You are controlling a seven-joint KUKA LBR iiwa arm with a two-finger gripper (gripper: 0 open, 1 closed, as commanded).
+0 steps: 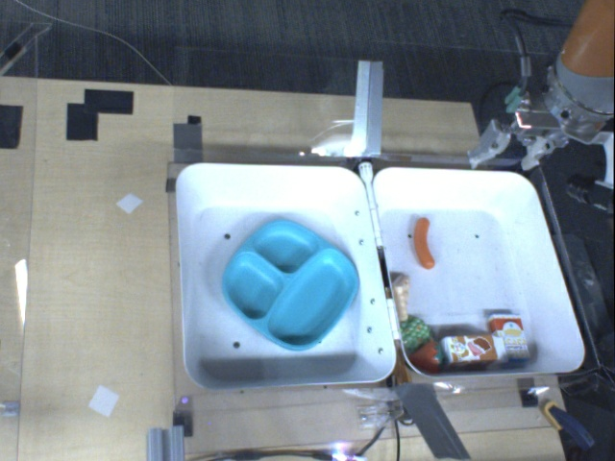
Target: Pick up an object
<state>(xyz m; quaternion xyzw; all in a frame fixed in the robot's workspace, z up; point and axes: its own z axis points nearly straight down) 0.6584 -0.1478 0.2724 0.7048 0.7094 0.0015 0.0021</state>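
I judge the small orange sausage [422,243] near the right bin's [538,209] far-left corner light, smooth and slightly soft, best pinched across its middle, while my gripper [509,142] hovers spread and holding nothing beyond the bin's far edge.

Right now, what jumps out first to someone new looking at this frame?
The big blue divided plate lying in the left bin grabs the eye first. Next, the orange sausage lies alone mid-right bin, with cans and small food items crowded along its near edge. The gripper hangs beyond that bin's far right corner.
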